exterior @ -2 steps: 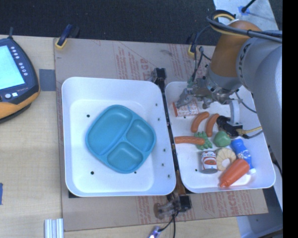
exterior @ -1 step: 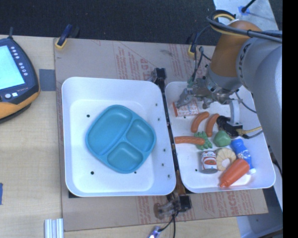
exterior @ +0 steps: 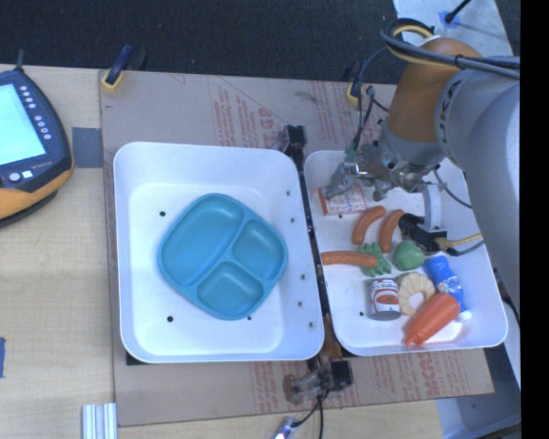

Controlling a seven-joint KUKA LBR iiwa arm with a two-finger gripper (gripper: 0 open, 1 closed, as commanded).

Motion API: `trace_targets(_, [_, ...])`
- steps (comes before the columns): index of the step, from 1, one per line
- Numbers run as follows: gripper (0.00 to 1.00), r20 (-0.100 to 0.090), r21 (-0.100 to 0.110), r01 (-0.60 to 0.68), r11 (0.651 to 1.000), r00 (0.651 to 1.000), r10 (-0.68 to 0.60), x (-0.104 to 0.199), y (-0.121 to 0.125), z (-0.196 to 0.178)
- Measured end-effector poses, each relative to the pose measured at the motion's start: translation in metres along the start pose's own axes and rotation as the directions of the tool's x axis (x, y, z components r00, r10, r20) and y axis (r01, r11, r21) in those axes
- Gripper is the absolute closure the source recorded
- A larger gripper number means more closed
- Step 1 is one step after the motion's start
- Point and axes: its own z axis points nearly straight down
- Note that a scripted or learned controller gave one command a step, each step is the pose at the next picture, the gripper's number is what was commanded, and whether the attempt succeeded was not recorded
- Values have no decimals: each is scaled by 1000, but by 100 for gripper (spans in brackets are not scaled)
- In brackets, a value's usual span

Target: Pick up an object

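Gripper (exterior: 361,174) low over right bin (exterior: 489,332) upper corner by a small packet (exterior: 339,199), finger state unclear, nothing visibly held; toys in bin centre-right, pick not done.

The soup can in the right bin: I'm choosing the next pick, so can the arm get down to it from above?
Probably yes. The can stands uncovered, with the end effector at the bin's far end. But a cookie touches its side, leaving little finger room.
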Motion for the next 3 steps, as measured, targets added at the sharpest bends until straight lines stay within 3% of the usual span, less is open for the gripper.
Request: trace_targets(3, [0, 0, 0, 0, 1000, 1000, 0, 0, 0, 0])
